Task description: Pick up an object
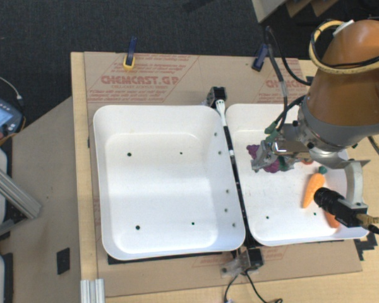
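Sitting in right bin (265, 229): carrot (313, 189), purple obj (270, 158) under jaws (263, 163), grip state unclear, left bin (114, 194) w/ dots.

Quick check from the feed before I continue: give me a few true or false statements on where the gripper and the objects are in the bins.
1. The gripper is over the right bin. True.
2. The orange carrot-like object lies in the left bin. False: it lies in the right bin.
3. A purple object sits right by the gripper. True.
4. The carrot-like object lies between the gripper and the divider between the bins. False: it lies on the gripper's far side from the divider.
5. A yellow clamp sits at the bench's far edge. True.
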`<state>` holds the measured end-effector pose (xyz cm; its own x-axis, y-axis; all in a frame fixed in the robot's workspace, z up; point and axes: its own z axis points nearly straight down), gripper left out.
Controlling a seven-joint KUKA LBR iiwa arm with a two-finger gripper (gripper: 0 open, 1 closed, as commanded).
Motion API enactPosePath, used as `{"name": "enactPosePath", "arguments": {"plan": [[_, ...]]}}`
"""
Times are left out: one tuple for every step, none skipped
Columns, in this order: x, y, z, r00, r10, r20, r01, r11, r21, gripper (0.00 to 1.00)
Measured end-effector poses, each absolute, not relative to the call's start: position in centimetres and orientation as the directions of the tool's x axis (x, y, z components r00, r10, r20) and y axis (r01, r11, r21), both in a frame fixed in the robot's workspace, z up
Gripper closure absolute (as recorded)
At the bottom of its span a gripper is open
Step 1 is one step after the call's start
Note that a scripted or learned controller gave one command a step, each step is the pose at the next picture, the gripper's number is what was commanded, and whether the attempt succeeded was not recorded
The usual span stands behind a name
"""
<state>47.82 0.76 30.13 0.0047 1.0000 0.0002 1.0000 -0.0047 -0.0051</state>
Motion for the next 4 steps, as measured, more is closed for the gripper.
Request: {"name": "enactPosePath", "arguments": {"plan": [[48.0,8.2,35.7,-0.008,1.0,0.003,1.0,0.008,0.006,1.0],[47.8,16.1,34.5,-0.008,1.0,0.002,1.0,0.008,0.0,1.0],[47.8,16.6,29.6,0.0,1.0,-0.002,1.0,0.0,-0.008,1.0],[47.5,15.7,14.0,0.003,1.0,-0.006,1.0,-0.003,-0.019,1.0]]}}
